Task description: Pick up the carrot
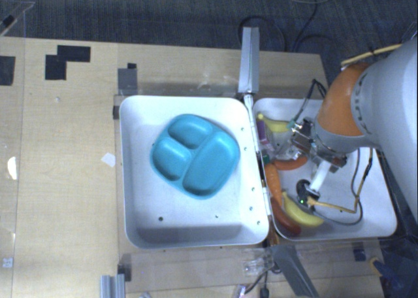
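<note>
Where the grey arm (392,100) reaches in from the right, it covers much of the right bin (382,225); the bin's far right corner and most of its floor there are hidden.

- Claw (299,151): low over the middle of the right bin, below the orange band (343,104). Seen from above and cluttered with metal parts; spread or pressed together, cannot tell. Nothing visibly pinched.
- Carrot (275,189): lies lengthwise just beside the right bin's left wall. Its far end runs toward the claw and blurs into an orange-red patch there; touching the claw or apart, cannot tell. Its near end meets the banana (302,214).
- Banana: curved, near the front wall of the bin, partly over a dark red rounded thing (287,226), mostly hidden, kind unclear.
- Yellow item (277,125): at the bin's far end, cut off by the wrist; too little visible to name.
- Purple sliver (262,132): against the left wall, far end; unidentifiable.
- Left bin (130,179): holds a blue three-part plate (194,154), fully visible, lying flat.
- Bench (65,159): pale wood, black angular patches at its far left.
</note>
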Motion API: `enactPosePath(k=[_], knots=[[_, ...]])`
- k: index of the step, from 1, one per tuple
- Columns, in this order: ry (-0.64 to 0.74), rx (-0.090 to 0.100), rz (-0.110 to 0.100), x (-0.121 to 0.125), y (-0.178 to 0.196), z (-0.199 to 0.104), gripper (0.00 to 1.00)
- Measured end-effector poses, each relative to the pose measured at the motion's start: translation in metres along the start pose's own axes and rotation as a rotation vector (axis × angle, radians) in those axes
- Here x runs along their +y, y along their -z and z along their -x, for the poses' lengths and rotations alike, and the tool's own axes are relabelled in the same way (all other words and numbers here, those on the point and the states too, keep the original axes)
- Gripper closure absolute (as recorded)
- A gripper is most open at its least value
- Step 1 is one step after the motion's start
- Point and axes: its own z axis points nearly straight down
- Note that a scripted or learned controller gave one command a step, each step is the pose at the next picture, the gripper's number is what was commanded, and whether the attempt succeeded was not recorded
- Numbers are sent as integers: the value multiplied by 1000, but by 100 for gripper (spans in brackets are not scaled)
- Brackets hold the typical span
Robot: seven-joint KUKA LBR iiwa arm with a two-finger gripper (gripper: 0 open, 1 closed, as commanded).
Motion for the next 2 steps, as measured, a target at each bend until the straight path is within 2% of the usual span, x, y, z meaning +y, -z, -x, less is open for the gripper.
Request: enactPosePath(k=[1,2], knots=[[2,5,6,2,12,-2,100],[399,-3,-6,29,97,-45,100]])
